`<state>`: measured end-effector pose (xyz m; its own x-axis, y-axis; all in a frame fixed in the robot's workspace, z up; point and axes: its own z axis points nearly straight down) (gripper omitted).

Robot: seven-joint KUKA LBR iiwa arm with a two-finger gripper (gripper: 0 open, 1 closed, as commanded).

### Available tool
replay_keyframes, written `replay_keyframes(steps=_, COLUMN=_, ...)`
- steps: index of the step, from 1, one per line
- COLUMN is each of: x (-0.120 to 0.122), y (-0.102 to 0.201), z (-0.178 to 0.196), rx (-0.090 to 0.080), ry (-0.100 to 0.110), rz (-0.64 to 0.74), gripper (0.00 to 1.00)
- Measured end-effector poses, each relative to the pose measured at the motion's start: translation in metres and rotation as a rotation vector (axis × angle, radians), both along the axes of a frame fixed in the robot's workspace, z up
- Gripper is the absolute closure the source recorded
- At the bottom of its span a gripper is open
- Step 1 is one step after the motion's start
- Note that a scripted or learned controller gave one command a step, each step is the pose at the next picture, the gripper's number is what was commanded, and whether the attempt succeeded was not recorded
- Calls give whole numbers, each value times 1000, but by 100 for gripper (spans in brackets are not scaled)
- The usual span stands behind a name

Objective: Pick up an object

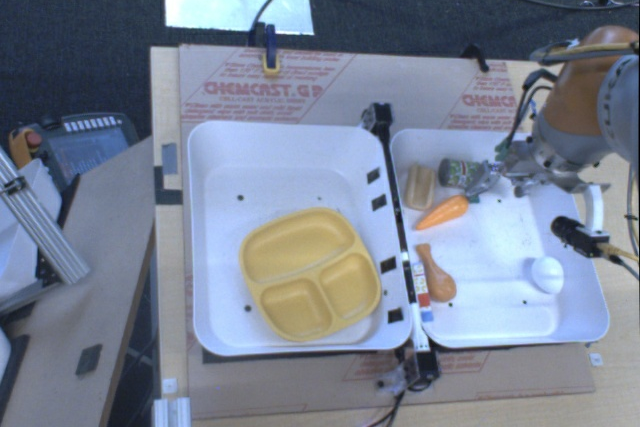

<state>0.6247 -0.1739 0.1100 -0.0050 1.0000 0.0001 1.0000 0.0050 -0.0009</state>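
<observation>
The right bin holds several small objects. A dark green can lies on its side near the far wall, with a tan block just to its left. An orange carrot lies in front of the can. Nearer the front are a brown drumstick-shaped toy and a white egg. My gripper is low over the bin's far side, right at the can's right end and just above the carrot's tip.
In the left bin lies a yellow divided tray. A black divider rail runs between the bins. The grey arm with its orange band comes in over the right bin's far right corner. A black fitting hangs near the egg.
</observation>
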Motion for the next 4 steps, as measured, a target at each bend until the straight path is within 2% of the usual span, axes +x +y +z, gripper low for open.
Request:
replay_keyframes(steps=1, x=6, y=0, z=-18, rx=-3, ry=-20, rz=-1, gripper=0)
replay_keyframes(steps=2, x=3, y=0, z=-13, rx=-2, ry=-9, rz=1, gripper=100)
replay_keyframes(steps=4, x=7, y=12, z=102, rx=-2, ry=-8, rz=0, gripper=100)
